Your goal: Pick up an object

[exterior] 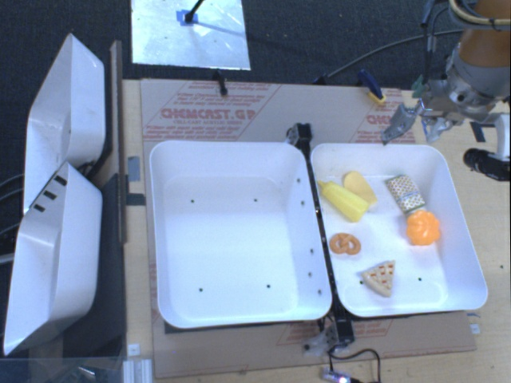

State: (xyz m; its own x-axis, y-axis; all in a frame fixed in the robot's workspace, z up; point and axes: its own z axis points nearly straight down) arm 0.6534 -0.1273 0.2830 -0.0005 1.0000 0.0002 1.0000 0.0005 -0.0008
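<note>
The gripper (411,122) hangs over the right bin's (461,214) far rim, jaws spread wide and holding nothing; the patterned packet (405,193) lies just inside that rim, nearest them.

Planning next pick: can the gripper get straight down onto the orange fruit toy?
Probably yes. The orange fruit toy lies apart from its neighbours in the right bin, nothing over it; the gripper hangs above that bin's far rim.

left bin (231,238): open floor | right bin (459,238): toys scattered, gaps between
</note>
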